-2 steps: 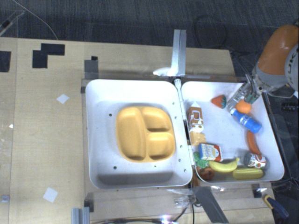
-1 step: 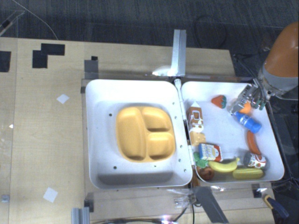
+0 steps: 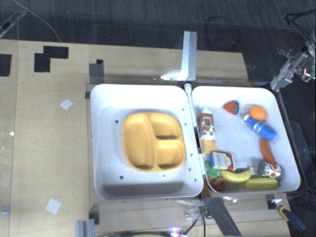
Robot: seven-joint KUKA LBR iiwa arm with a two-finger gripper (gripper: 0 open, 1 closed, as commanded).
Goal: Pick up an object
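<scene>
My gripper (image 3: 285,74) hangs above the bench just beyond the far right corner of the right bin (image 3: 289,132), with nothing visibly in it. In that bin lie a red strawberry (image 3: 231,107), an orange (image 3: 257,113), a blue bottle (image 3: 260,128) and a reddish sausage (image 3: 267,151). Along the bin's left wall are a brown and white packet (image 3: 206,124) and a small carton (image 3: 220,160). A banana (image 3: 236,176) and a yellow piece (image 3: 261,183) rest at the near edge beside a small red and white can (image 3: 270,170).
The left bin (image 3: 106,132) holds a yellow divided tray (image 3: 153,141). A metal post (image 3: 189,53) stands behind the seam between the bins. Tan bench surface stretches off to the left.
</scene>
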